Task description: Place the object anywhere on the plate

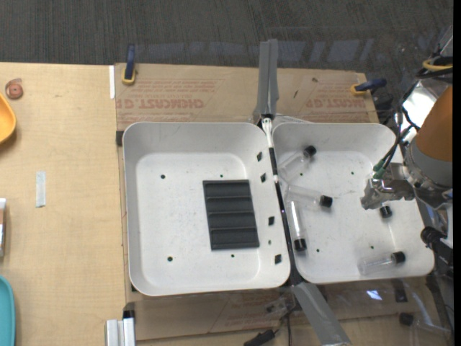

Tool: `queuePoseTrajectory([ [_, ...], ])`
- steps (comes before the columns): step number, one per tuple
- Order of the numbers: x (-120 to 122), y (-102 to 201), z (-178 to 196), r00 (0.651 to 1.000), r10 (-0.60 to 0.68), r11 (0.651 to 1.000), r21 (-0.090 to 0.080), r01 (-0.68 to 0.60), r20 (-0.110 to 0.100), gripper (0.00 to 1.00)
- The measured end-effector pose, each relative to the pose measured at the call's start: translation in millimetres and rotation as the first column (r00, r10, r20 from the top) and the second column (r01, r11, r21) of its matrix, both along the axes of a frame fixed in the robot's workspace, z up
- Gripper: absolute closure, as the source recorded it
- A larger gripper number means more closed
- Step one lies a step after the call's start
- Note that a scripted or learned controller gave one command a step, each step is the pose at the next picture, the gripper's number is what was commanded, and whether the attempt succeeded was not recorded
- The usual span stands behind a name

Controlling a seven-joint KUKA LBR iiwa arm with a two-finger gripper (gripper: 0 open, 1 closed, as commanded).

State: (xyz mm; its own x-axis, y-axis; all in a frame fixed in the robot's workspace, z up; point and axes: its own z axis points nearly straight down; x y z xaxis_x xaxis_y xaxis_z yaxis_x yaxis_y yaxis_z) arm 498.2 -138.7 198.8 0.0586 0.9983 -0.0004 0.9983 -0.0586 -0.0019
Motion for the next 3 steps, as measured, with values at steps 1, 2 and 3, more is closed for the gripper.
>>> queuePoseTrajectory([
  [1, 37, 86, -9, 0.996, 0.094, 0.996, -0.001, -0.094, -0.001, 1.0],
  [2, 70, 182, -8, 0.951, 0.308, 0.951, -0.001, -0.308, -0.001, 1.0],
  [3, 34, 220, 68, 0.986, 0.165, 0.986, -0.002, -0.165, -0.001, 1.0],
])
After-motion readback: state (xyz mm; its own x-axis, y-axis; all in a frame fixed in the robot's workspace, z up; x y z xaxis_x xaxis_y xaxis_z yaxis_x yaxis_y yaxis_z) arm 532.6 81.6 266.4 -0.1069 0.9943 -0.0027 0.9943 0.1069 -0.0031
